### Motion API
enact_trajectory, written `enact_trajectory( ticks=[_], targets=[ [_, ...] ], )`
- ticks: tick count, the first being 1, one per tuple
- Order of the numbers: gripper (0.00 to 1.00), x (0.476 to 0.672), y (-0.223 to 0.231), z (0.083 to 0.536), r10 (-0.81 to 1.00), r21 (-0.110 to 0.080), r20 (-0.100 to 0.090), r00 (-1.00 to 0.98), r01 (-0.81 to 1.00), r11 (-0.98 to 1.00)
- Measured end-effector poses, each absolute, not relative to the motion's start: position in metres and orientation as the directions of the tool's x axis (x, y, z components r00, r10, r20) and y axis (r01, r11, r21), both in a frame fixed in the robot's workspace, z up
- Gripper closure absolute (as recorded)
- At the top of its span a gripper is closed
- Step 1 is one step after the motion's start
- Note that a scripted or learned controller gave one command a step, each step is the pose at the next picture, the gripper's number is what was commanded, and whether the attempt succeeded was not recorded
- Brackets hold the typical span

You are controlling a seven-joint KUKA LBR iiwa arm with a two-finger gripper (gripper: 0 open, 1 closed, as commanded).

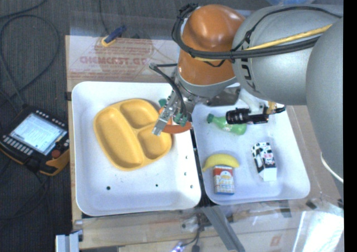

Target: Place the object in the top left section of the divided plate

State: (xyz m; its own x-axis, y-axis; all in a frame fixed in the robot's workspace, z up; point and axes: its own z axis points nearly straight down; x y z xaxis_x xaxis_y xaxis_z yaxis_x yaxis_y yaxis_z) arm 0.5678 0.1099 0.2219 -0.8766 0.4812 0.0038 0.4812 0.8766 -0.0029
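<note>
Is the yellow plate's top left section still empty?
Empty. The top left section of the yellow plate shows bare; the gripper hangs at its right rim.

Faint red print on brown cardboard sheet behind left white bin: too pale to read. Small red-and-blue box label: illegible.

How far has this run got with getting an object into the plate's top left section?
Done: the claw has reached the right edge of the yellow divided plate, with something orange beside it. In hand: whether that piece is gripped is unclear. Left: the sections look bare, so placement remains. The banana and carton sit in the right bin.
</note>
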Motion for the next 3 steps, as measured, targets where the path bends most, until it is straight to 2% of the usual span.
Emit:
enact_trajectory(
  ticks=[1,2,3],
  targets=[
    [1.00,0.568,0.111,0.229,0.480,-0.002,0.009,-0.877,0.480,0.877],
    [1.00,0.620,0.085,0.277,0.338,-0.002,-0.001,-0.941,0.338,0.941],
    [1.00,0.579,0.106,0.216,0.245,-0.001,0.003,-0.969,0.245,0.969]
  ],
)
